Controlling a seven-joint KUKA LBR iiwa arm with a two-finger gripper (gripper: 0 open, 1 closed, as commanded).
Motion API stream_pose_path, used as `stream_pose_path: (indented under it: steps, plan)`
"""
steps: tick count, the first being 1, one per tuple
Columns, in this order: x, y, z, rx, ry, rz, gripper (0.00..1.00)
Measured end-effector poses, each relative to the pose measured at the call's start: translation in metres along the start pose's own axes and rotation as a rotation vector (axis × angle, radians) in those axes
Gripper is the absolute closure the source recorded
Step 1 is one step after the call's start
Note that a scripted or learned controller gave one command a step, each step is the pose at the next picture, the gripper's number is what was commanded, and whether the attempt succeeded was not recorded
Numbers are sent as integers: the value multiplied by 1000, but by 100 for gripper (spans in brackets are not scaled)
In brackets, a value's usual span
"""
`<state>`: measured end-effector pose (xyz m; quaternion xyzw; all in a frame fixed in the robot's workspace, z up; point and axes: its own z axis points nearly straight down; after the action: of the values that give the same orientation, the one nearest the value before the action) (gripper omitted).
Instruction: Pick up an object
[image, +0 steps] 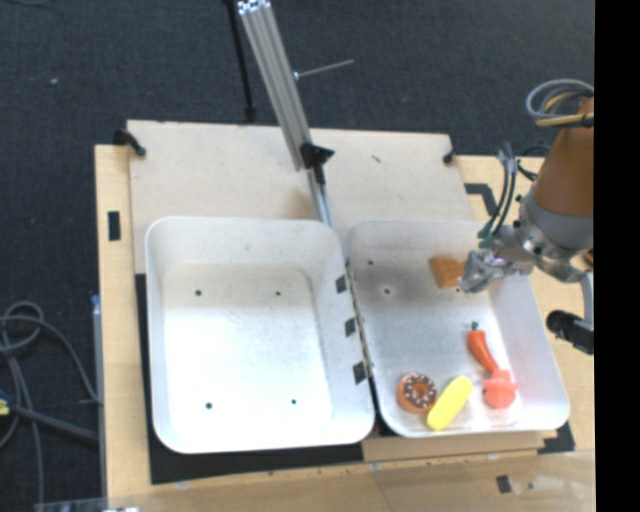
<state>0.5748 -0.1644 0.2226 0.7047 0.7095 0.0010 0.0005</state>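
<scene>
Worktop (115, 300), pale wood, carries two shallow white bins side by side.

Left bin (160, 300): bare floor, a few dark specks, raised rim all round. Nothing to collect here.

Between the bins the rims meet, with small dark clips along the seam. A slanted metal rail (280, 80) comes down from the top and ends at the far end of that seam.

Right bin (400, 310): holds all the candidates. Near front wall, a brown doughnut-like ring (415, 391) touching a yellow piece (449, 402); just right of them an orange carrot-shaped toy (488, 362), its fat end near the front rim. Farther back, an orange-brown piece (446, 270) lies alone on the bin floor.

Tool (476, 277) sits low over the back part of the right bin, just beside the orange-brown piece on its right side. Too small and blurred to say whether the tool is wide, narrow or on anything: cannot tell.

Progress, judged: approach made, nothing seen lifted. Grasp and raise both left to do.

Room: open floor lies left and front of the orange-brown piece; the back rim is near behind it. The front trio is crowded against the rim, harder to reach cleanly. Arm (565, 185) enters from the right, over the bin's right wall.
</scene>
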Motion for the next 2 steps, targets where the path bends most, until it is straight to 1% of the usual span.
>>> stream_pose_path:
  steps: [1,2]
  plan:
    - [48,-17,5,2,0,1,100]
    - [108,-26,-7,0,2,-2,100]
